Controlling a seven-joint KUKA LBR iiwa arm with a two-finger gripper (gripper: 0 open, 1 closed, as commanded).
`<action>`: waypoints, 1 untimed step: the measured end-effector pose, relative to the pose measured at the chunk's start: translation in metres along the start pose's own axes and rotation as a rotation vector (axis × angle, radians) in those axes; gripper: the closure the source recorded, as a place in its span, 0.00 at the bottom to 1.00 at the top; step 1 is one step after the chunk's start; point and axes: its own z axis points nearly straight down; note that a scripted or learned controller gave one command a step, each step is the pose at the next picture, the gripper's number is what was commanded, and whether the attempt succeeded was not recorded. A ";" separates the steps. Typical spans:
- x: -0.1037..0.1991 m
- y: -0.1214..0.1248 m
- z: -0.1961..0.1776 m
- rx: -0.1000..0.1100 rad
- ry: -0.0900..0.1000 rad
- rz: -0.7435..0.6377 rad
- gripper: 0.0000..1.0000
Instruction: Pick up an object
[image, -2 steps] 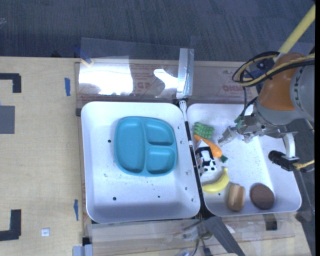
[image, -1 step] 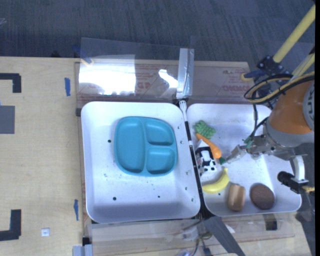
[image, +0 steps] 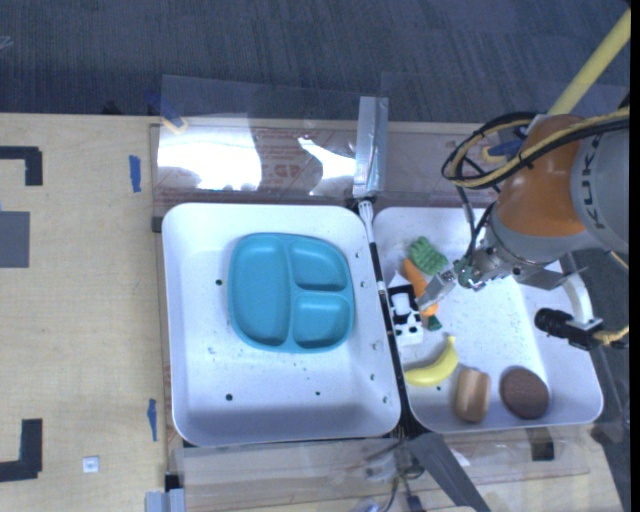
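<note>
Orange carrot-shaped toy (image: 417, 283) is my likely target: it lies against the left wall of the right white bin (image: 560, 412), beside the green ridged toy (image: 427, 255) toward the far edge and a small black-and-white block (image: 403, 312) on its near side. My hand (image: 440, 285) is low over it, reaching in from the right with the orange-banded wrist tilted so the tips meet the crowded wall at a slant. Whether my hand is open or closed I cannot tell, nor whether it grips anything. A yellow banana (image: 432, 366), a tan bread-like piece (image: 470, 393) and a brown rounded lump (image: 524, 391) sit along the near edge, well apart from my reach. A blue divided plastic tray (image: 291, 291) fills the middle of the left white bin (image: 195, 390)
</note>
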 end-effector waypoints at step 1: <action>-0.020 -0.001 0.022 -0.016 -0.017 -0.065 0.00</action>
